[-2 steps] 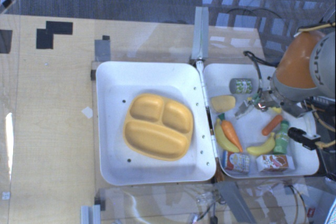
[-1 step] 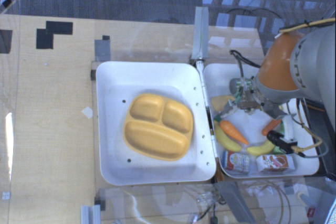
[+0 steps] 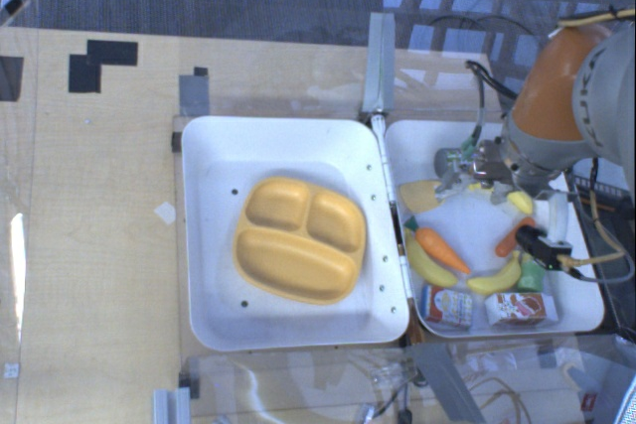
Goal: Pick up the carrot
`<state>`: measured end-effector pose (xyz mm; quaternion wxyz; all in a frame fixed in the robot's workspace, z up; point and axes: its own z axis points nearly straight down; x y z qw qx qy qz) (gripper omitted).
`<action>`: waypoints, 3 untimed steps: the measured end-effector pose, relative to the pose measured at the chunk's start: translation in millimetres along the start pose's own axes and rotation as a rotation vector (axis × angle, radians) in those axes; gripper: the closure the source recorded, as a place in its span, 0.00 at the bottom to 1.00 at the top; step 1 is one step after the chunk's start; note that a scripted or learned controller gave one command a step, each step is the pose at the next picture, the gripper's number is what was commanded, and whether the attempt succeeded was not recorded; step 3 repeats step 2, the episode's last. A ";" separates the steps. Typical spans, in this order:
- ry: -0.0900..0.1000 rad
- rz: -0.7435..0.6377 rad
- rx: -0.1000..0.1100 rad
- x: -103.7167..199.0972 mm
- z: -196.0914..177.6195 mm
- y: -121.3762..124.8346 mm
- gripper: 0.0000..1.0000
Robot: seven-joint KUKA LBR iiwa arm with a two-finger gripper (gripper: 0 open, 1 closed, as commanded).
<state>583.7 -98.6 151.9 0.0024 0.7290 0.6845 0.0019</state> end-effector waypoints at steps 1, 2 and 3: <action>0.000 -0.078 -0.007 4.0 62.3 -39.4 0.00; 0.001 -0.080 -0.015 5.1 49.9 -36.4 1.00; 0.001 -0.080 -0.015 5.1 49.9 -36.4 1.00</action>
